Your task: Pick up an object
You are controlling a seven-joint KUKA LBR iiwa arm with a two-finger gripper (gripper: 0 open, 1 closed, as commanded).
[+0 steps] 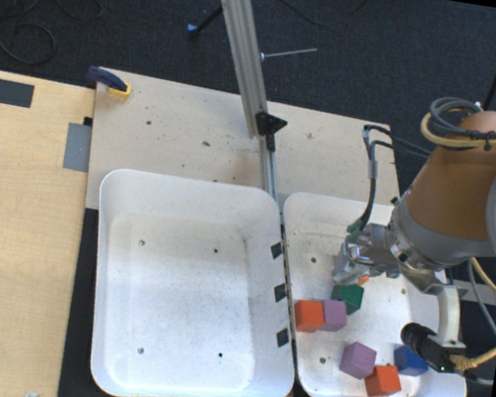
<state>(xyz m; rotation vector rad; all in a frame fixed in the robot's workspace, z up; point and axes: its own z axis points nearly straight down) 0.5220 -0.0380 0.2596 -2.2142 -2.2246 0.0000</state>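
My gripper [349,274] hangs low over the right bin [320,219], its tips just above a dark green block [347,297]. A small orange piece shows right beside the tips. Just in front lie an orange block [308,315] and a light purple block [335,315], touching each other. Nearer the bin's front edge sit a purple block [358,359], another orange block [383,381] and a blue block [409,360].
The left bin [136,193] lies beside the right one, split from it by a ridge with black clips [280,293]. A slanted metal rail [248,61] rises behind the bins. The arm's orange band and cables fill the right side.
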